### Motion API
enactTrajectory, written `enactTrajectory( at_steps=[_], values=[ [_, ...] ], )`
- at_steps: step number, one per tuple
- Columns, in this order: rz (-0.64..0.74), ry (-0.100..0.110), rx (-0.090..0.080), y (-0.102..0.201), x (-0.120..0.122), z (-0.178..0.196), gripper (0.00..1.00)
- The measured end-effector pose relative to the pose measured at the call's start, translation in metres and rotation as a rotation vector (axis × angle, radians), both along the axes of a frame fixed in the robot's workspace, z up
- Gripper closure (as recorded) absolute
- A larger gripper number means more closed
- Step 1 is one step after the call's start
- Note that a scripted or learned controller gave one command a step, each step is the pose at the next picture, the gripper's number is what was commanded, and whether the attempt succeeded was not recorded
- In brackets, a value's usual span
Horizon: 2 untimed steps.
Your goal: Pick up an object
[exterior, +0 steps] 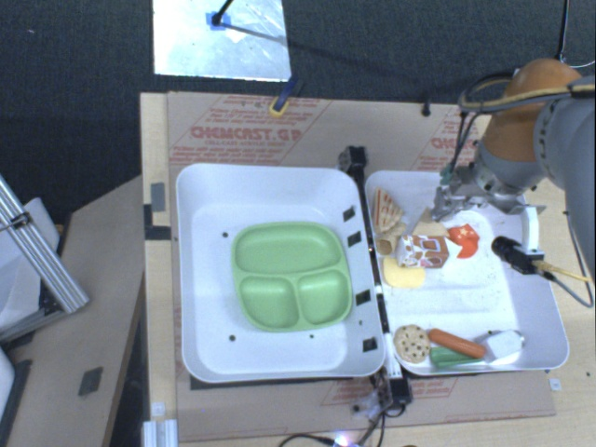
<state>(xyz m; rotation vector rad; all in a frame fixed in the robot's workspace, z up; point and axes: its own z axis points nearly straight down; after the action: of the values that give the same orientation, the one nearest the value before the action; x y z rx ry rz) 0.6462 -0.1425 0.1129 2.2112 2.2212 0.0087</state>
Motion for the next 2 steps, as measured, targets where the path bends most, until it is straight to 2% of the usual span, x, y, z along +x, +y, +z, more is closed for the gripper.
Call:
enactTrajectory(
  at_steps=[2],
  values=[
    [0.000, 0.000, -0.001, -0.010, 0.008, 0.112, 1.00]
  ],
)
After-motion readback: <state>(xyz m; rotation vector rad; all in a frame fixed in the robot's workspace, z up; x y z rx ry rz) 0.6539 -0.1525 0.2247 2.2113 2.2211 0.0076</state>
